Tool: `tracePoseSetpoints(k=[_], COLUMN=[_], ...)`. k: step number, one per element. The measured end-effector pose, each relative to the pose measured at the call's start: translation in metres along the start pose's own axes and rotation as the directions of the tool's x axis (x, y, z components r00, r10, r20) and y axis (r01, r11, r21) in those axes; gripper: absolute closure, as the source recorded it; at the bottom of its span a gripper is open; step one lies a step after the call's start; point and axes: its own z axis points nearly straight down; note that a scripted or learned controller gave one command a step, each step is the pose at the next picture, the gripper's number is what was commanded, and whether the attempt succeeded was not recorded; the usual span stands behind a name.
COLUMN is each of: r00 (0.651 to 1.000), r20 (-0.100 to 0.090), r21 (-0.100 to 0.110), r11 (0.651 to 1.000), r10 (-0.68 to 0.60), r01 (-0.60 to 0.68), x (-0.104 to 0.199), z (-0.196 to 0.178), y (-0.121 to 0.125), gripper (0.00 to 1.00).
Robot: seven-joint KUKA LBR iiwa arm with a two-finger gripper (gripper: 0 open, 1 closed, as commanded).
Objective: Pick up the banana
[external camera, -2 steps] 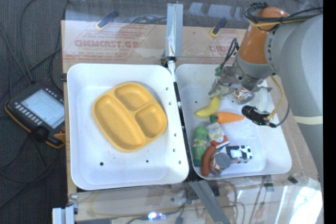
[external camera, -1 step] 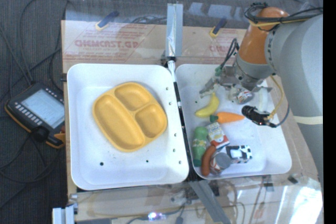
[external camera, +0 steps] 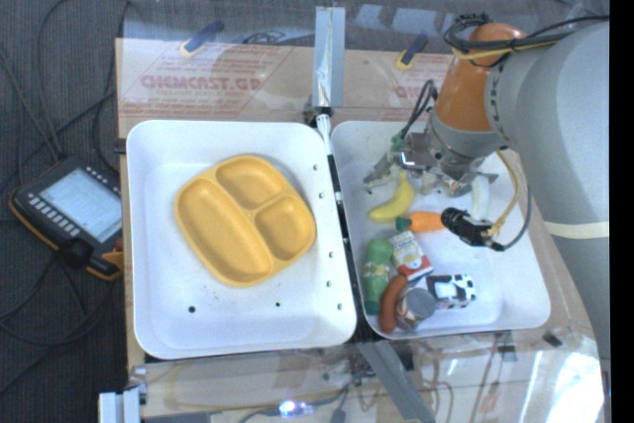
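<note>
Camera view: both shallow white bins are seen from above at a slant; the grey arm with the orange band [external camera: 474, 94] is reached in from the right, over the right-hand white bin [external camera: 530, 297].
Banana: a small curved yellow toy banana [external camera: 394, 202] is seen lying on the floor of the right bin, toward its far left part.
Gripper: the two-finger gripper [external camera: 408, 166] is held just above the banana's far end; whether its fingers are spread or closed cannot be told from this angle.
Progress: the approach is judged made, and the banana is not seen lifted; grasping and raising are judged left to do.
Neighbours: an orange toy carrot [external camera: 427, 222] is laid just beside the banana on its near right; a green and red bottle-shaped toy [external camera: 380, 270], a red sausage-shaped toy [external camera: 392, 303] and a black-and-white toy cow [external camera: 454, 288] are grouped nearer.
Obstruction: the carrot is judged close enough to be nudged.
Left bin: a yellow three-compartment plastic plate [external camera: 245, 218] is set well apart.
</note>
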Motion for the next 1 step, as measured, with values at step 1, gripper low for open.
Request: tracePoseSetpoints(k=[1], r00=[1.0], r20=[-0.003], r21=[0.002], r11=[1.0], r10=[0.0], r01=[0.0], x=[0.0007], z=[-0.0082], y=[0.0002], gripper=[1.0])
